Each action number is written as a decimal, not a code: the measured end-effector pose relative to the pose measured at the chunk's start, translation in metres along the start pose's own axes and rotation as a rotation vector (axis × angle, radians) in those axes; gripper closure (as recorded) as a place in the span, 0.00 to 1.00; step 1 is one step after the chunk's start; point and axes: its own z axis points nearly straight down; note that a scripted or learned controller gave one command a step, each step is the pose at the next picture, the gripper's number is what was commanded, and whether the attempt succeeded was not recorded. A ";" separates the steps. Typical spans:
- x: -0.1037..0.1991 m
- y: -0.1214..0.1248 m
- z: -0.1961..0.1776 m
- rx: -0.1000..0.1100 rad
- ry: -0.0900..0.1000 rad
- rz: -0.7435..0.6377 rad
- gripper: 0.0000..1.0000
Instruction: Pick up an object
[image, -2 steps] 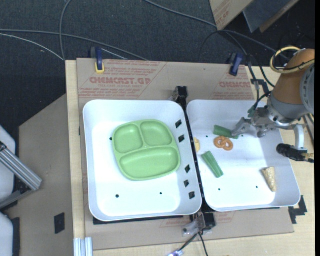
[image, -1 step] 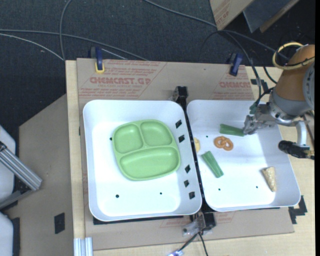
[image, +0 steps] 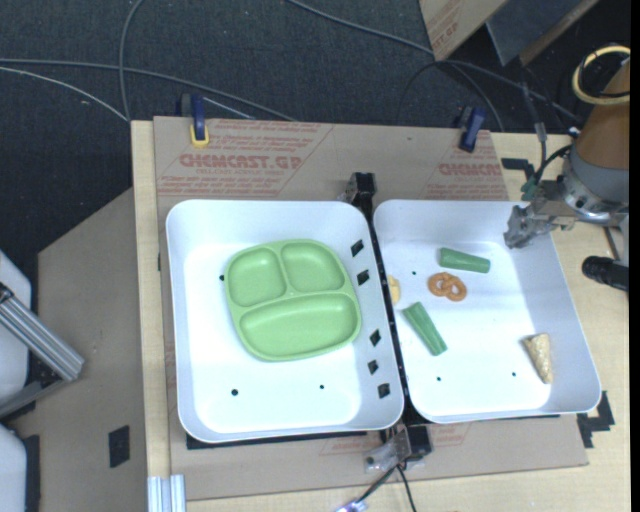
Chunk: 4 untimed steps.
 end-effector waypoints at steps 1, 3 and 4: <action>-0.001 0.002 -0.052 0.000 0.000 0.000 1.00; 0.117 0.005 -0.066 0.009 0.006 -0.006 1.00; 0.164 0.007 -0.060 0.010 0.005 -0.004 1.00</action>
